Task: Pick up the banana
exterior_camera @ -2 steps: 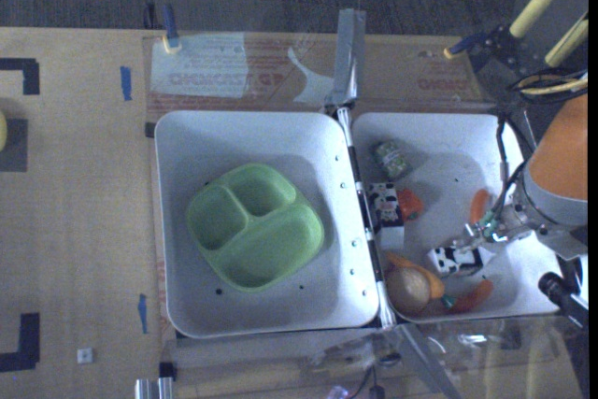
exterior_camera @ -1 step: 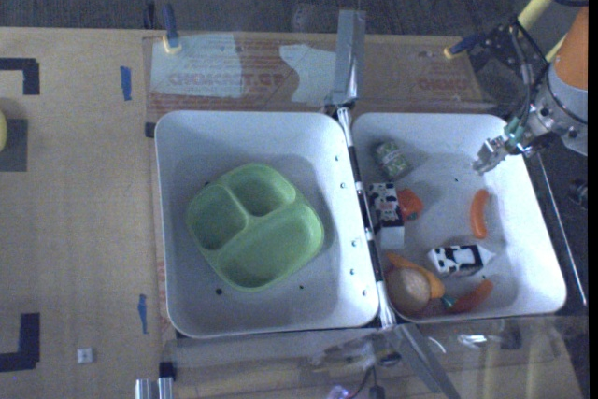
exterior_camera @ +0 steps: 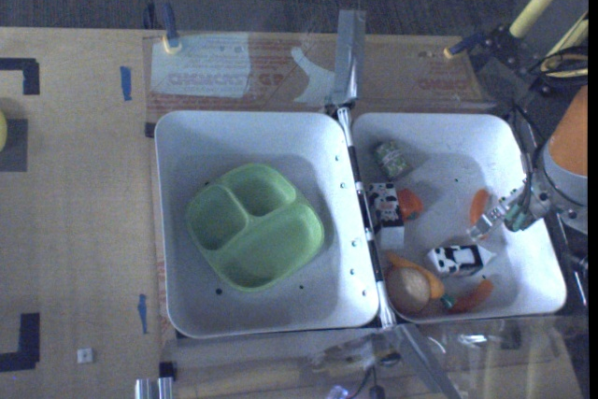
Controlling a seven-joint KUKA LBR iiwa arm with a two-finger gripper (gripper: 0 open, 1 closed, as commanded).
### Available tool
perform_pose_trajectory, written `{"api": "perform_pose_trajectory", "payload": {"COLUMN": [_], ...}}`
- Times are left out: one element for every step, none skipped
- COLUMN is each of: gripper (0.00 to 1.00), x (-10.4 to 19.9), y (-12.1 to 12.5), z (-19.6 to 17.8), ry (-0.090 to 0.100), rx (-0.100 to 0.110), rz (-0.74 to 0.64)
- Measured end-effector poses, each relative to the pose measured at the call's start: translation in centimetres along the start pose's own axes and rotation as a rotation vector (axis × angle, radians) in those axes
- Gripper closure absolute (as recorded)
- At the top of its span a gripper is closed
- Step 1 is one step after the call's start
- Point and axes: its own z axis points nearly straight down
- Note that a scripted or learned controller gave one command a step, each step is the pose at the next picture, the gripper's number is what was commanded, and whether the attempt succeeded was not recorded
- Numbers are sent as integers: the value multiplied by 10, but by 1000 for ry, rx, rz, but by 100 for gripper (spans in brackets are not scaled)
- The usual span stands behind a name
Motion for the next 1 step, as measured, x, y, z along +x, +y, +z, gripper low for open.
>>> {"api": "perform_pose_trajectory", "payload": {"gripper": [100], "x": [-20], "y": [-26], "z": [16], "ry": [1], "rx": [0], "rz": [-157]}}
